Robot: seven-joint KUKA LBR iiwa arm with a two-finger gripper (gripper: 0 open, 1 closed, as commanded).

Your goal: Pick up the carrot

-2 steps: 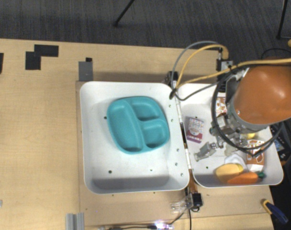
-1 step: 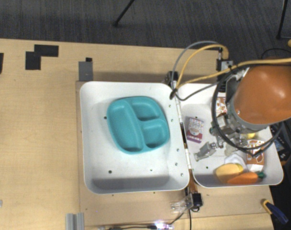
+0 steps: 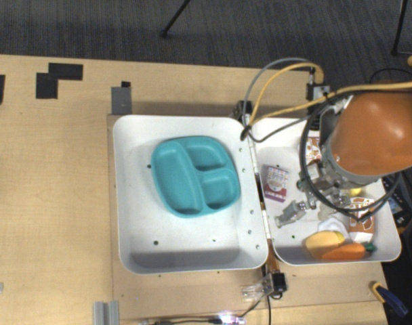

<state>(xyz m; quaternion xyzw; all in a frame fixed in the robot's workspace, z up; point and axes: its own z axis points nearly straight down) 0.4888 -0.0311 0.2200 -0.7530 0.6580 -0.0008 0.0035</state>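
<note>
At five o'clock of the right shallow white plastic bin, against its front wall: small orange carrot, touching a rounded yellow fruit-like piece. Could snag both, or strike the rim. Gripper above; possibly open, cannot tell. Left white bin holding a teal three-compartment plastic plate.

Even overhead light, soft shadows, slight blur

Single fixed camera above the bench, looking down at a slant, both white bins in frame side by side, arm entering from the right edge, moderately close.
</note>
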